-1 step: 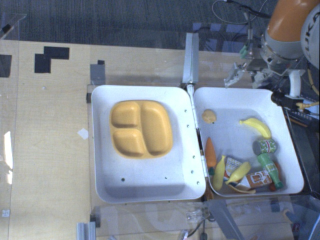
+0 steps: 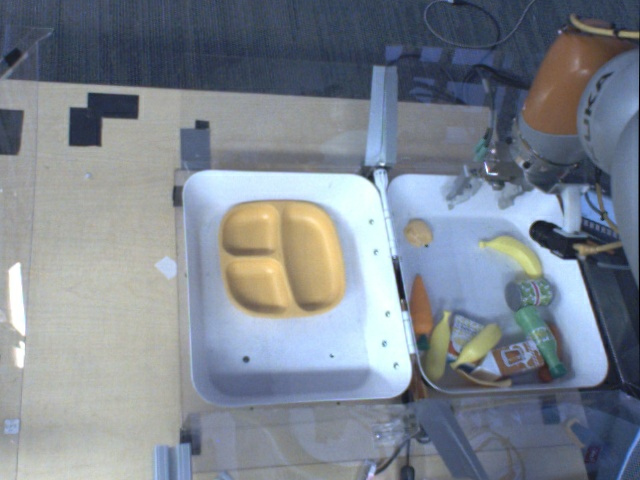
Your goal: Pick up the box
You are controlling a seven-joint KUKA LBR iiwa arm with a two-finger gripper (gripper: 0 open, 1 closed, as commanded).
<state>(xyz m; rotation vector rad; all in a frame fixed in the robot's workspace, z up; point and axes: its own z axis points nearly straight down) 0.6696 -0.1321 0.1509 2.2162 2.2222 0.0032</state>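
1. The gripper (image 2: 487, 190) hung over the far rim of the right bin (image 2: 455, 268), its two pale fingers splayed apart and released, with nothing between them.
2. Behind it, the arm (image 2: 585, 98) came in from the right, its orange band sitting just above the wrist.
3. The box (image 2: 505, 356), orange and brown, lay flat at the near edge of the right bin, well apart from the gripper.
4. A yellow corn cob (image 2: 476, 345) rested slantwise across the left part of the box, touching it.
5. A green bottle (image 2: 540, 340) lay tilted just beside the right end of the box.
6. A round can with a green label (image 2: 530, 293) stood just above the bottle.
7. A banana (image 2: 513, 253) lay in the middle right of the bin, nearer the gripper than the box.
8. A small tan lump (image 2: 418, 233) sat near the bin's left wall.
9. A carrot (image 2: 421, 306) and a yellow pepper-like piece (image 2: 438, 346) lay along the left wall, just beside the box's left end.
10. The left bin (image 2: 290, 368) held a yellow divided plate (image 2: 283, 257), lying flat toward its far half.
11. Both bins rested side by side on the light wooden bench (image 2: 90, 298).
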